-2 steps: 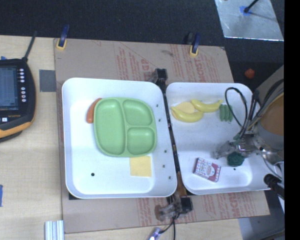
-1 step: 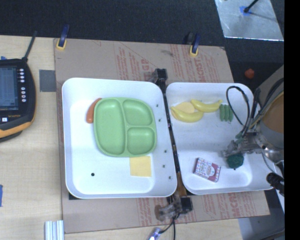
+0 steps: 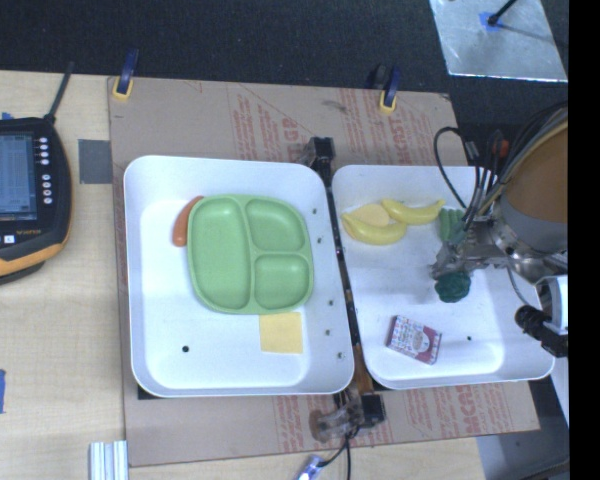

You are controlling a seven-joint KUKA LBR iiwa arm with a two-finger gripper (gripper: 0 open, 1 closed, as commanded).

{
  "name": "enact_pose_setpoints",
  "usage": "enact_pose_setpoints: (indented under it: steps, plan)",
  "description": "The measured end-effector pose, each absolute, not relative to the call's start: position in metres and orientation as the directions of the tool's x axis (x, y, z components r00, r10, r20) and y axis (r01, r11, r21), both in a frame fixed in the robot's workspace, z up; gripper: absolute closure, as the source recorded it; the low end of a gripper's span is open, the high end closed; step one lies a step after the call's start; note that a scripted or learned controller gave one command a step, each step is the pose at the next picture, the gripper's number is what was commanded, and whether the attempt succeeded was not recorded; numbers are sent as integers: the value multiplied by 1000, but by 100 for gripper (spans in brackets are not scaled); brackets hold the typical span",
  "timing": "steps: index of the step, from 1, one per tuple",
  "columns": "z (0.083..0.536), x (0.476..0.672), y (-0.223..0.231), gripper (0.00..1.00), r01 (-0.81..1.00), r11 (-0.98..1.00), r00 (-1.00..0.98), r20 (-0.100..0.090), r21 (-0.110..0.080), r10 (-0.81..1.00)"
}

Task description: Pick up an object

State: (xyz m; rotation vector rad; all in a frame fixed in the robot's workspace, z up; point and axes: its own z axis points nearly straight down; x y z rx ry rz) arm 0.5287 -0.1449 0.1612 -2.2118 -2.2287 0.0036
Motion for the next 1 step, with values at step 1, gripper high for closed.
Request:
enact_pose_setpoints:
  steps: [1]
  plan:
    - [192, 587, -69, 100, 1000, 5, -5, 1, -3, 1000]
